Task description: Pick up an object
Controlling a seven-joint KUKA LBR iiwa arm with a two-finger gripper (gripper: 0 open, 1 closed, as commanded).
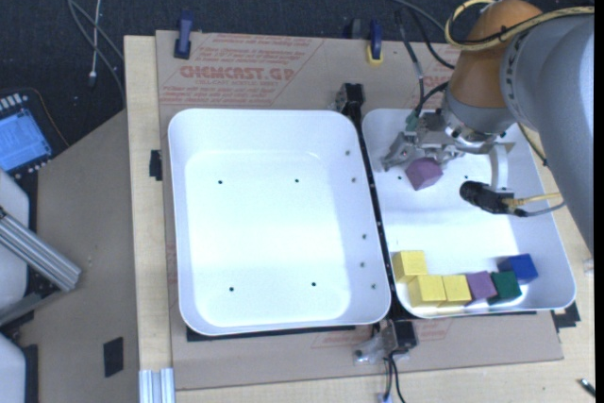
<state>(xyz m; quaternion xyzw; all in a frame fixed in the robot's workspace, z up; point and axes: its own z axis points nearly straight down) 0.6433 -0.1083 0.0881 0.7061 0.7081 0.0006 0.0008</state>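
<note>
My gripper (pixel 422 158) hangs over the back part of the right bin (pixel 528 231). A purple block (pixel 424 173) sits tilted between its fingertips, and it looks larger than the blocks on the bin floor, as if raised above it. The gripper is shut on this block. Along the bin's front edge lies a row of blocks: a yellow block (pixel 409 263), two more yellow blocks (pixel 444 289), a smaller purple block (pixel 481 284), a green block (pixel 507 285) and a blue block (pixel 520 268).
The left bin (pixel 189 231) stands beside the right one, their walls meeting near the middle. The grey arm with its orange band (pixel 491 61) comes in from the right above the right bin's back corner. Cardboard lies behind the bins.
</note>
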